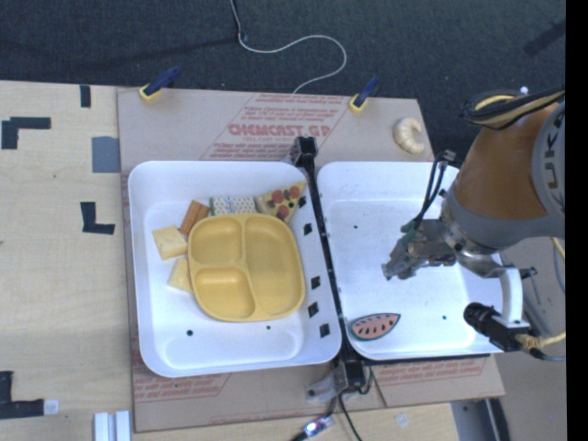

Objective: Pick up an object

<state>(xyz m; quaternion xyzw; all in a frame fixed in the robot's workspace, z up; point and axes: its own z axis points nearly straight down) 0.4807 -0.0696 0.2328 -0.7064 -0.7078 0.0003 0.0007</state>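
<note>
My hand (401, 266) hovers over the right bin (367, 200), grip state unreadable (too blurred), so next I judge it must descend toward the watermelon slice (375, 325) near the front rim.

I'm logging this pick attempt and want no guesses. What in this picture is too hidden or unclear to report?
- Gripper, camera view: small and dark; open or shut cannot be told.
- Food pieces in the left bin: partly covered by the yellow plate.
- Arm: cut off by the right edge.
- Watermelon slice: plainly visible, lying apart from the gripper.
</note>
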